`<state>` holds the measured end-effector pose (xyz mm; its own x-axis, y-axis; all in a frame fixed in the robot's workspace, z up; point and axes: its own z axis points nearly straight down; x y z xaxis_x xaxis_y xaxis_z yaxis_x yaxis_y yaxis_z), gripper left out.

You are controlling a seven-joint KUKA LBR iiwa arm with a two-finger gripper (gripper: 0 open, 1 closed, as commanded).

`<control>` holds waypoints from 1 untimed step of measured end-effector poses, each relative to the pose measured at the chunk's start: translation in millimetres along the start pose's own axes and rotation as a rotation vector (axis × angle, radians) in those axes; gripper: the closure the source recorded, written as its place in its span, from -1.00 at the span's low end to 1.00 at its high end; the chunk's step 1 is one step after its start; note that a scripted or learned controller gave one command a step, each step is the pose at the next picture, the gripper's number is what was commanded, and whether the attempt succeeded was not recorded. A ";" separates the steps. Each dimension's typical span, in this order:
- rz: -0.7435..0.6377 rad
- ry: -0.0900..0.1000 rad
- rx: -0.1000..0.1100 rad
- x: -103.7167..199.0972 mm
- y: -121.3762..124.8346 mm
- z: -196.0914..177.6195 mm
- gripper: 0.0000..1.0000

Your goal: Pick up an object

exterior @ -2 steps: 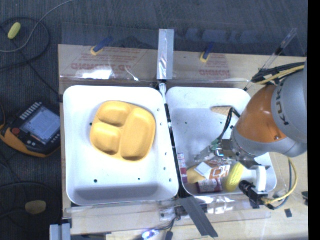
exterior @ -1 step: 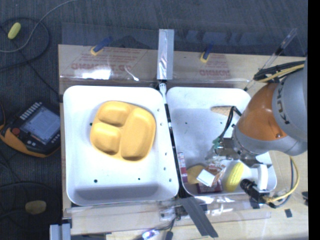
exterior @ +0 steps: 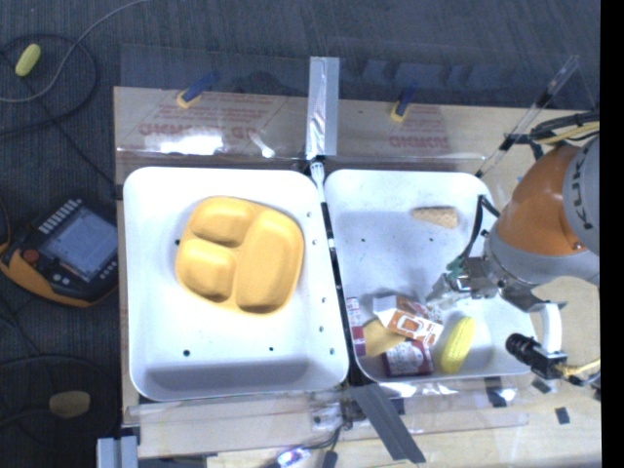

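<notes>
The right bin (exterior: 390, 198) holds a pile near its front edge: a yellow corn-like object (exterior: 456, 344), an orange and white packet (exterior: 414, 324), a dark red can (exterior: 408, 361) and a clear wrapper (exterior: 375, 307). A tan bread-like piece (exterior: 435, 216) lies apart at the bin's back. My gripper (exterior: 450, 283) reaches down into the right bin from the right, just above and right of the pile, beside the corn-like object. The arm's orange band (exterior: 542, 203) sits over the bin's right wall.
The left bin (exterior: 146, 359) holds a large yellow sectioned tray (exterior: 239, 253). A metal divider (exterior: 322, 115) runs between the two bins at the back. A handheld pendant (exterior: 63, 252) lies on the floor to the left.
</notes>
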<state>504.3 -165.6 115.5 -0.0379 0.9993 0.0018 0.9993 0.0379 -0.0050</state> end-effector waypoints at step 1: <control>0.262 0.006 -0.016 -5.4 -13.3 25.5 1.00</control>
<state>491.1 -171.5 90.0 0.2221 0.9750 0.0090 0.9750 -0.2222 0.0099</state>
